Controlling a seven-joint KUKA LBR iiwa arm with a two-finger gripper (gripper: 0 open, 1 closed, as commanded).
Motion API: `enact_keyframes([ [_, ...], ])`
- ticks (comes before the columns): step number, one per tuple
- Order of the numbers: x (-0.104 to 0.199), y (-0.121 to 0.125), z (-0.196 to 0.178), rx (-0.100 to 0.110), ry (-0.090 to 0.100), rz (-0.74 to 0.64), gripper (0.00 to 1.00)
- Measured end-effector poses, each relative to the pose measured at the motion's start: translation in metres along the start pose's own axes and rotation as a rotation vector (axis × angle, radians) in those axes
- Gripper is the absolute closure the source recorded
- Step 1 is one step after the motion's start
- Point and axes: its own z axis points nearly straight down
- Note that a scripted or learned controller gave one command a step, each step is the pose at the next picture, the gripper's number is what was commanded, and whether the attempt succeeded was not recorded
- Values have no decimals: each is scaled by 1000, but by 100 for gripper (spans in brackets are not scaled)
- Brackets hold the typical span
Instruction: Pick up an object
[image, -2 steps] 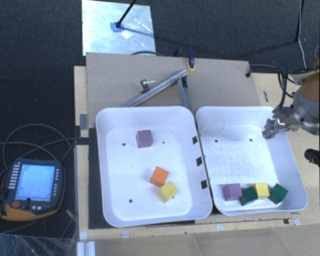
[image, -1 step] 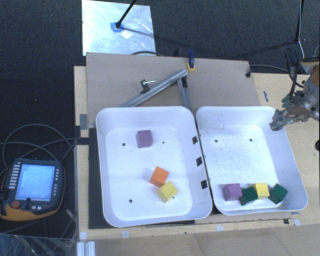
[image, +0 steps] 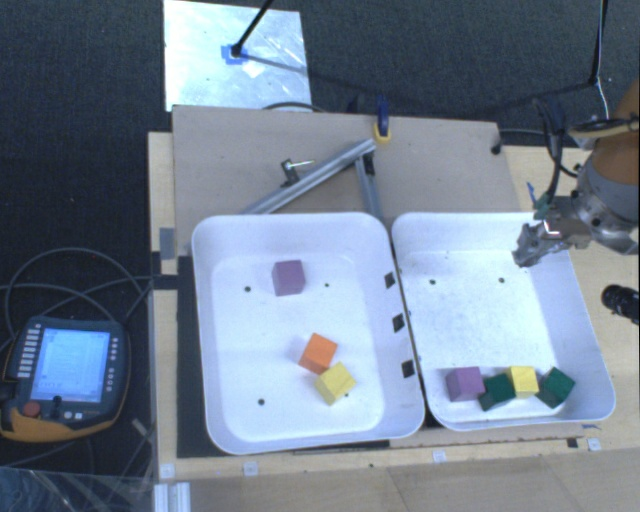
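White bins, two: the left bin (image: 210, 300) holds three blocks, a purple block (image: 288, 277), an orange block (image: 318, 352) and a yellow block (image: 336, 383) touching it, both turned diagonal. The right bin (image: 575, 300) holds four blocks (image: 508, 385) in a row along its near wall. The gripper (image: 532, 246) hangs over its far right corner, too blurred to tell the fingers' state.
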Motion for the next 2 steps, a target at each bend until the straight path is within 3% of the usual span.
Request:
enact_keyframes([
  [2,114,-29,2,1,2,-1,100],
])
